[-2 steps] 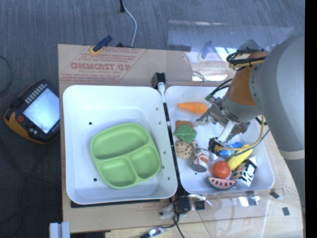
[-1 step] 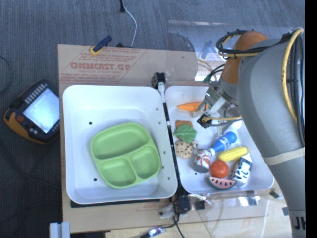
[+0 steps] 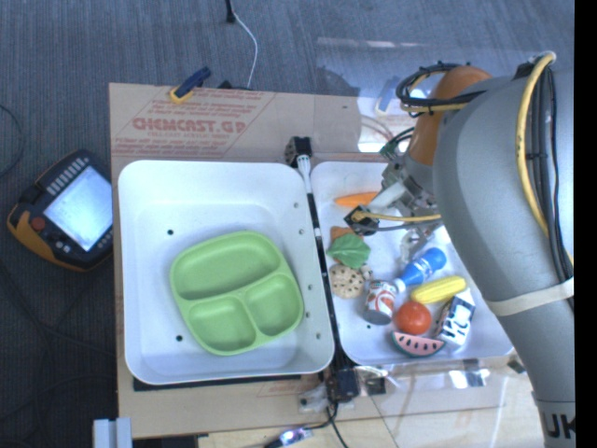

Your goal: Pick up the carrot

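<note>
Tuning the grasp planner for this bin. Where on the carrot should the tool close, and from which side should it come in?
Grip the carrot across its middle, coming straight down from above. It lies flat and long, running roughly left to right near the far end of the right bin, so closing across its narrow width suits it. The tool hangs by its right end, and the green leafy piece lies nearer the camera, so a side approach looks cramped.
</note>
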You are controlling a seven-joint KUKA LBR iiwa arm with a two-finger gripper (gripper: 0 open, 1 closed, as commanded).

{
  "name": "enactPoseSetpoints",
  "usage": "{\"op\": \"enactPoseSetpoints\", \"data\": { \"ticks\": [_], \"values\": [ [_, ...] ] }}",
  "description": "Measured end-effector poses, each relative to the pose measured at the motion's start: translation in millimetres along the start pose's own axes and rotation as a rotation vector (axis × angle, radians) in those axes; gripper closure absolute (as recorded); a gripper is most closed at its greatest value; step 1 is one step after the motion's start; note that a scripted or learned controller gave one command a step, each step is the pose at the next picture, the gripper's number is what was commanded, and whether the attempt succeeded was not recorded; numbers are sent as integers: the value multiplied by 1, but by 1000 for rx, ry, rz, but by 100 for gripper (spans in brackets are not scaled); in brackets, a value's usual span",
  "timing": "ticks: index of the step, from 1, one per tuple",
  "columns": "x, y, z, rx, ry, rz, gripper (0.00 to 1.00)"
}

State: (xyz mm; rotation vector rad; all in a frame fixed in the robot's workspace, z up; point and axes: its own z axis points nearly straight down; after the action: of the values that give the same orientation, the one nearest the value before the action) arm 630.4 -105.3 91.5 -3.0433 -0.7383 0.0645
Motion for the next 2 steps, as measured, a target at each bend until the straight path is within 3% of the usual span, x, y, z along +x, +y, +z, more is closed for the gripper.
{"op": "enactPoseSetpoints", "data": {
  "ticks": [1,2],
  "values": [
    [0,-12,2,-1,27,239,0],
    [-57,-69,-92,-14,40,135,0]
  ]
}}
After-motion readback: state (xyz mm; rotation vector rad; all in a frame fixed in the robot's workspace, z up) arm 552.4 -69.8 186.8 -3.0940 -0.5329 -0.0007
